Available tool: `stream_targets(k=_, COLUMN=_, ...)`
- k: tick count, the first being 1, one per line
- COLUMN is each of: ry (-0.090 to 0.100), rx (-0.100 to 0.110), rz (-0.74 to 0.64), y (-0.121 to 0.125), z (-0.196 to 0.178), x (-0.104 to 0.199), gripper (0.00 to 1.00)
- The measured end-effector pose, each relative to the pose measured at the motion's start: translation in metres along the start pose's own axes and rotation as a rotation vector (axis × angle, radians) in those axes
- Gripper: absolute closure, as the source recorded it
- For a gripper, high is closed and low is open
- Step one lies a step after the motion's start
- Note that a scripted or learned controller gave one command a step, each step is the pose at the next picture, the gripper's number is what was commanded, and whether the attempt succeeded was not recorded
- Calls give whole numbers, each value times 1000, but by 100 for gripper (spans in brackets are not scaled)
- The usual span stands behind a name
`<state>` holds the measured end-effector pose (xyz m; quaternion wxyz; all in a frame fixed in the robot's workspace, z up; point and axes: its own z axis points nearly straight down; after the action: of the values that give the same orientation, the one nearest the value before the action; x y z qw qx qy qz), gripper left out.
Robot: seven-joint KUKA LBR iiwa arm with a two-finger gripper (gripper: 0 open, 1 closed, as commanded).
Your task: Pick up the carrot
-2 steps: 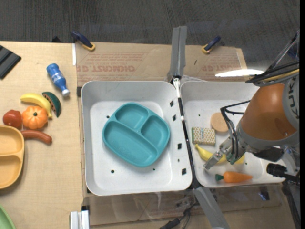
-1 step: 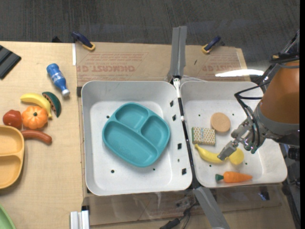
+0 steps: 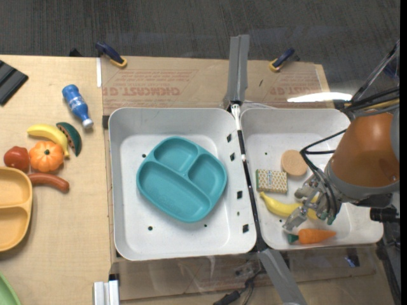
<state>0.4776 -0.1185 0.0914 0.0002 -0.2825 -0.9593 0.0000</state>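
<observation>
The carrot [image 3: 316, 236], orange with a green top, lies on the floor of the right bin [image 3: 331, 129] close to its front wall. My gripper [image 3: 300, 207] hangs just above and to the left of it, over the right end of a yellow banana [image 3: 277, 205]. The gripper is open; one fingertip [image 3: 294, 222] is near the carrot's green end, and nothing sits between the fingers. The arm's orange band [image 3: 369, 154] covers the right part of the bin.
A tan cracker [image 3: 272, 181] and a round cookie [image 3: 294, 162] lie in the right bin behind the banana. The left bin [image 3: 127, 234] holds a teal divided plate [image 3: 182, 178]. Toy fruit, a blue bottle [image 3: 76, 105] and a yellow dish [image 3: 14, 215] lie on the bench at left.
</observation>
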Motion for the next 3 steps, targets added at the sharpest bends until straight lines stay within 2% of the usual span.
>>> stream_targets(k=1, ry=-4, rx=-1, rz=-140, y=-40, z=-31, x=-77, gripper=0)
stream_targets(k=2, ry=-4, rx=-1, rz=-128, y=-43, z=-118, x=-36, gripper=0)
stream_targets(k=3, ry=-17, rx=-5, rz=-306, y=-24, z=-4, x=-22, gripper=0)
